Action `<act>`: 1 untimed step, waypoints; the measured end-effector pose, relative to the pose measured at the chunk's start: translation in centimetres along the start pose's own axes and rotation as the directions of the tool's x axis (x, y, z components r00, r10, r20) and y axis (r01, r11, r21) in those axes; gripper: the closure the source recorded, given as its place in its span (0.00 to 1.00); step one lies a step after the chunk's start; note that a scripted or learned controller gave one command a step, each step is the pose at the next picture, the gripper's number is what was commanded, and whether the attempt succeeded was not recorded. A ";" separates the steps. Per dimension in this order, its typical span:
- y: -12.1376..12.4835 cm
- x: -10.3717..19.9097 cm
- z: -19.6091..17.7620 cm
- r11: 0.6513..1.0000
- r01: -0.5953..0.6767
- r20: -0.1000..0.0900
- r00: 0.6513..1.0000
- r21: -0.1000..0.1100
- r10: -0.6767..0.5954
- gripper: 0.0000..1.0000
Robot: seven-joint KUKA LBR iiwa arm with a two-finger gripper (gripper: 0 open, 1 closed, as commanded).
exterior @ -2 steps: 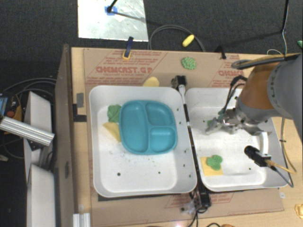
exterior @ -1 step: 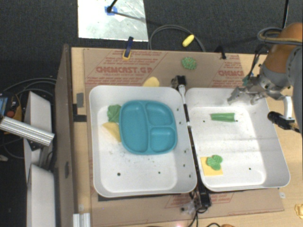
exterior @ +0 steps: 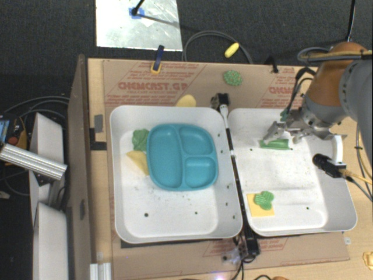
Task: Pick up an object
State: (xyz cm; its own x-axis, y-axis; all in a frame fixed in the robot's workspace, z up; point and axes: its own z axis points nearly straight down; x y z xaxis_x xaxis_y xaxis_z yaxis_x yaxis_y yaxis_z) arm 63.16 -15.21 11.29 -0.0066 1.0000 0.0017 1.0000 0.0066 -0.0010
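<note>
Jaws (exterior: 278,134) over right bin (exterior: 341,206), green strip (exterior: 274,145) directly beneath, grip unclear

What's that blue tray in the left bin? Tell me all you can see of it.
The blue tray is a rounded, plastic-looking plate, turquoise, split into three compartments: one long one on the left, two smaller on the right. It lies flat, face up, in the middle of the left bin. A green piece and a yellow piece poke out from under its left edge.
</note>
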 end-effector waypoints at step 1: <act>1.2 -1.6 2.9 1.000 -0.004 0.003 1.000 -0.004 0.004 0.00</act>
State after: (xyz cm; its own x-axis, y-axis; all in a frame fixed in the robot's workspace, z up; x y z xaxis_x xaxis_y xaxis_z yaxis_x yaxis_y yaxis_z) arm 64.32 -16.82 8.43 -0.0023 1.0000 -0.0011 1.0000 0.0023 0.0030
